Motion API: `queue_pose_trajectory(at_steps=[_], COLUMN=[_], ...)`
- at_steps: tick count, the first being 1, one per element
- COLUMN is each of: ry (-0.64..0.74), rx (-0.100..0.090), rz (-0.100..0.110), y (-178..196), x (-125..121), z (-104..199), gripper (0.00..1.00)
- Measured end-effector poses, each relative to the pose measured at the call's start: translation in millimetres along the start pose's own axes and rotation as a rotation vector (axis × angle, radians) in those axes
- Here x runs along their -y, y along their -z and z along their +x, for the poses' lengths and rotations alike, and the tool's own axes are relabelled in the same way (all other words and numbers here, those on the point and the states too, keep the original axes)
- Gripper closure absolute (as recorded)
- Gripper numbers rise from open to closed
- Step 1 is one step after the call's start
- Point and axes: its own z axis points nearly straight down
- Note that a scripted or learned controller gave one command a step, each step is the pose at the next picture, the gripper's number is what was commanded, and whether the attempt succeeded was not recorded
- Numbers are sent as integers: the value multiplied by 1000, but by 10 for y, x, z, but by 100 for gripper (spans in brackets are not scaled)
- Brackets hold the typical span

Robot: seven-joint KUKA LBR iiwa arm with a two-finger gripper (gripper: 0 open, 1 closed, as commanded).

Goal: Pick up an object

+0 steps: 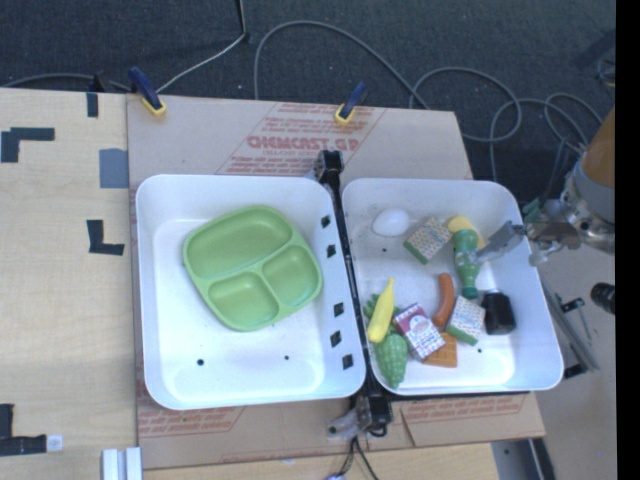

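Reaching in from three o'clock, the gripper (510, 236) hangs at the right rim of the right bin (530, 363), and whether it is wide, narrow or holding anything cannot be told at this slant; nothing is visibly caught in it. Behind it the grey arm (590, 203) leaves the view at the right edge with a patch of orange above the wrist. Largest on the bench, the left bin (165, 368) carries a green divided plate (252, 266) slightly toward its twelve o'clock side. The right bin touches it along a black seam and holds the loose toys: a yellow banana (381, 311) at about eight o'clock, a green bumpy vegetable (391, 359) below it at seven, and a red-and-white packet (419, 330) just beside both. An orange carrot (444, 299) lies near the centre, with a small printed box (467, 316) and a black block (498, 312) toward four o'clock. A green bottle with a yellow top (464, 250) stands at two o'clock, nearest the gripper, beside a tan printed carton (428, 238). A white egg (391, 222) rests at eleven o'clock.
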Motion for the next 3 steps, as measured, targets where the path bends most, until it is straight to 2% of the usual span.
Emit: queue_pose_trajectory(at_steps=[1,2,3], ry=[2,1,1], rx=[-1,2,0], rz=[-5,-5,-2], y=[-1349,-1255,-381], x=[-324,-320,-374], z=[591,578,1283], gripper=[0,100,100])
